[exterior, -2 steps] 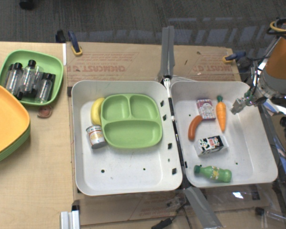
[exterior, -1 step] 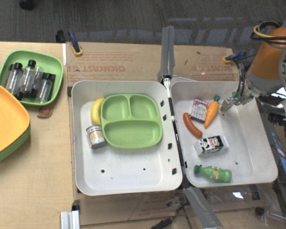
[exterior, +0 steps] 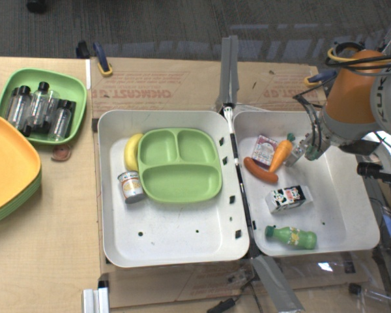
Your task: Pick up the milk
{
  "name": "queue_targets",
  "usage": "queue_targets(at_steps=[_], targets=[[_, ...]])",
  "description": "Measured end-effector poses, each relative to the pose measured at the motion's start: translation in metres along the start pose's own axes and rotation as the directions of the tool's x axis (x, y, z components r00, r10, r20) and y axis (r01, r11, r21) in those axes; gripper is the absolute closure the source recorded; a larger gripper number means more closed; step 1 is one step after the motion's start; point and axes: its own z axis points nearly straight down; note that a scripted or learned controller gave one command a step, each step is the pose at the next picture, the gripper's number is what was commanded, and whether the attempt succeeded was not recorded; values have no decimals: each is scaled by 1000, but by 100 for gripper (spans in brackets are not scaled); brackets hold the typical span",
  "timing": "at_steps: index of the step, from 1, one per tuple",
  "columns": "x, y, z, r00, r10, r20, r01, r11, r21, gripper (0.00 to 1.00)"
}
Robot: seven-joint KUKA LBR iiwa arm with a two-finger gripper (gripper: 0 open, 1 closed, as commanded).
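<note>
Bench (exterior: pixel 45 253) of tan wood under grey carpet, cardboard sheet (exterior: pixel 163 83) under two white bins. Landmark: milk (exterior: pixel 289 198), small carton lying on its side in right bin (exterior: pixel 352 220), about mid-floor, nothing touching it.

Left bin (exterior: pixel 163 240): well left of milk, across the divider. Orange plates (exterior: pixel 10 168): far left of milk, stacked at bench edge. Arm (exterior: pixel 355 93): up and right of milk, grey with orange band. Green divided tray (exterior: pixel 180 164): left of milk, in left bin. Small green tray (exterior: pixel 42 103) with dark-capped vials: far up-left of milk, on bench. Green bottle (exterior: pixel 291 237): just below milk, lying flat near bin's front edge. Banana (exterior: pixel 133 151): left of milk, against divided tray's left side. Carrot (exterior: pixel 279 156): above milk, tilted. Sausage (exterior: pixel 260 169): up-left of milk, touching carrot's lower end. Pink packet (exterior: pixel 264 149): above milk, beside carrot. Can (exterior: pixel 131 186): far left of milk, below banana. Gripper (exterior: pixel 306 150): up-right of milk, apart from it, just beside carrot's top; finger spread cannot tell, nothing seen held.
</note>
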Motion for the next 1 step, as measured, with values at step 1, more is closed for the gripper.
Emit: queue_targets(at_steps=[1], targets=[[9,39,1,848,531,1,-531,848,2,100]])
